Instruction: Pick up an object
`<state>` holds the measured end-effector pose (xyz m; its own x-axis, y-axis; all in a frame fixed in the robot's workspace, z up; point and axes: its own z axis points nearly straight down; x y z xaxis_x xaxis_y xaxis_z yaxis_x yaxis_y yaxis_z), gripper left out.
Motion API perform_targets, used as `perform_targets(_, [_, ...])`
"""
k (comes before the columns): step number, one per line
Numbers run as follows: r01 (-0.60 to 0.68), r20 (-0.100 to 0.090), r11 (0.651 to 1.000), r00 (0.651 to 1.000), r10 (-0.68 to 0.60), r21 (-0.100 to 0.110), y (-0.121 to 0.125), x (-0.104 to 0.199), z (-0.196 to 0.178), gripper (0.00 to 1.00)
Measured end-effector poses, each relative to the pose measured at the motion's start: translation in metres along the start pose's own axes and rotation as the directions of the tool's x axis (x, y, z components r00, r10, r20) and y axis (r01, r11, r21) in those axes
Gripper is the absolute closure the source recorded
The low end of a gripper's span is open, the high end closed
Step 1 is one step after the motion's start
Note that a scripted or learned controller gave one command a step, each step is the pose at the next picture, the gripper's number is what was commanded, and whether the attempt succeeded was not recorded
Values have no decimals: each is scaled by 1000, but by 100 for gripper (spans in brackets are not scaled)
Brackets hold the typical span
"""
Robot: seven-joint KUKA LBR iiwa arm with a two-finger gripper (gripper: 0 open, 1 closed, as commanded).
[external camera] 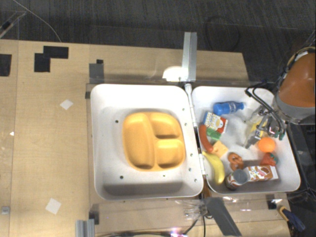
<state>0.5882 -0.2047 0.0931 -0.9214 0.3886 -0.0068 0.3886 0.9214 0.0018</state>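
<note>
Left bin (98, 132): a yellow divided tray (152, 140) is sitting in the middle of it, well apart from everything else.
Right bin (296, 174): it is holding the clutter. A red sausage (204, 138) and a banana (214, 166) are lying along its left wall, a green and white carton (216, 124) just beside them, a blue bottle (226, 106) near the far edge.
Near edge: a can (237, 177) and a juice box (260, 173) are resting there, touching.
Orange (266, 145): it is lying toward the right wall, just beside the gripper (260, 130).
Gripper: it is hanging low over the right bin; whether the jaws are apart or together, I cannot tell.
Handling: the orange is looking light, firm and round, so likely to roll. Best taken across its widest middle.
</note>
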Motion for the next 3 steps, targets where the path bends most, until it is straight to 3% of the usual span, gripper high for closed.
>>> perform_targets(1, [-388, 0, 922, 922, 388, 0, -1, 3, -14, 0])
perform_targets(2, [-543, -1, 839, 839, 543, -2, 12, -23, -21, 0])
perform_targets(3, [-882, -7, 472, 471, 882, 23, 37, -58, -3, 0])
